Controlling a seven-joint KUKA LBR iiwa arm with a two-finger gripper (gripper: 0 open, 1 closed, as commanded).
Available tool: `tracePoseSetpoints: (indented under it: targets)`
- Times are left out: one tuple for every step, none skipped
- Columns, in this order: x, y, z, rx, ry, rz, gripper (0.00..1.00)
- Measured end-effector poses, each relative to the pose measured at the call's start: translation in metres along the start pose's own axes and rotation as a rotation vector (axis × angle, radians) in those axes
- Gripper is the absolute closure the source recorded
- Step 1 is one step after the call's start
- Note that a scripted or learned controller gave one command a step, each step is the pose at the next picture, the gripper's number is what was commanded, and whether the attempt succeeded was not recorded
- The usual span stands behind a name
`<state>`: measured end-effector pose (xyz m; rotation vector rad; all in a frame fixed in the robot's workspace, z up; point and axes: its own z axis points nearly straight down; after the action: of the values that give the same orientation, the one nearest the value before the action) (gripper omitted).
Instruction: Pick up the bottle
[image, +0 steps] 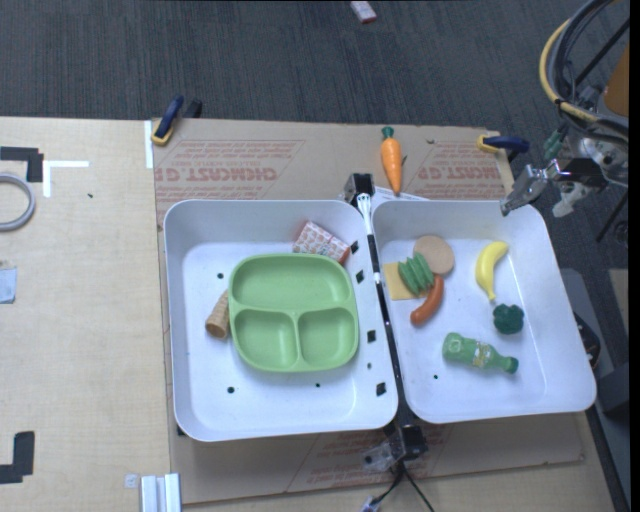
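**What is hiding or cut off**

The arm is running off the top and right edges, leaving just its wrist and cables showing. The gripper is looking small and cluttered, so its state is not readable. Far to its left, a ring is being cut by the left edge. Down and left of it, the tray is covering part of a patterned packet and the side of a cone. Nearer, a green vegetable is overlapping a cheese slice and a brown round. A small object at the top edge is blurring beyond recognition.
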<state>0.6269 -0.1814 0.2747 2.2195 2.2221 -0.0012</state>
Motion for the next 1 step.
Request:
tracePoseSetpoints:
  targets:
    - [-0.0002,0.0005,-0.0095,-0.001,-0.002,-0.002,1.00]
